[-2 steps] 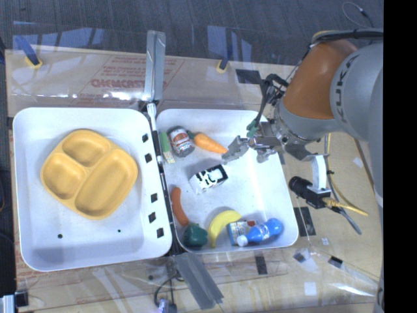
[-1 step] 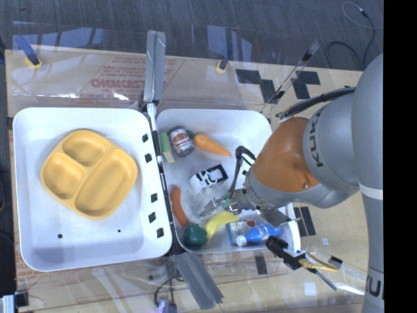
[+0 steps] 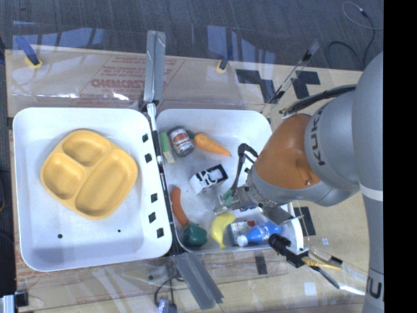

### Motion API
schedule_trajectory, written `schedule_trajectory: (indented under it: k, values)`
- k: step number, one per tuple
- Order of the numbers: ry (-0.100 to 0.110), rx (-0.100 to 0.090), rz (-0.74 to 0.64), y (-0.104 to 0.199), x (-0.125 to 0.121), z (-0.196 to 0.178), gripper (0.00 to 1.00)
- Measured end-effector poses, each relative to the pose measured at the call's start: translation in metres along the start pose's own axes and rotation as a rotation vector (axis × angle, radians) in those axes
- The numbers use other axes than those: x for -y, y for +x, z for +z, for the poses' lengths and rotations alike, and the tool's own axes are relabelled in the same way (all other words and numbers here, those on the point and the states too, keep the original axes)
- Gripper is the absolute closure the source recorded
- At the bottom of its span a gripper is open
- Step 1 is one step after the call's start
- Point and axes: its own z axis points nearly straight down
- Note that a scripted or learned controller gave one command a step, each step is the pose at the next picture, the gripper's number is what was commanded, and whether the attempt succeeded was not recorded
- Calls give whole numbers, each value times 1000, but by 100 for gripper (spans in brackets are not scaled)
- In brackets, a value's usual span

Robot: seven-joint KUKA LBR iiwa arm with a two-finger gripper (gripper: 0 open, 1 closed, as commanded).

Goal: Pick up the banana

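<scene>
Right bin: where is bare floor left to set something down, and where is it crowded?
In the right bin, bare floor lies along the far wall behind the can and carrot. The near end is crowded: banana, bottle, green item, sausage. The left bin has bare floor around the yellow plate.

The banana lies low in the right bin, hemmed in: a green item touches its left, a bottle its right, and the arm overhangs it from the right. A red sausage-shaped item lies left, a white box above. Open floor shows between box and banana. A can and carrot crowd the bin's top. In the left bin, a yellow plate leaves bare margins.
</scene>
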Motion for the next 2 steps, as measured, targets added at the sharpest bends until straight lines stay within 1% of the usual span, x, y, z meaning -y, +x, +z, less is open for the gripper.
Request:
schedule_trajectory:
  k: [1, 2]
  values:
    - [0, 0, 0, 0, 0, 0, 0]
    - [0, -1, -409, 26, -4, 9, 0]
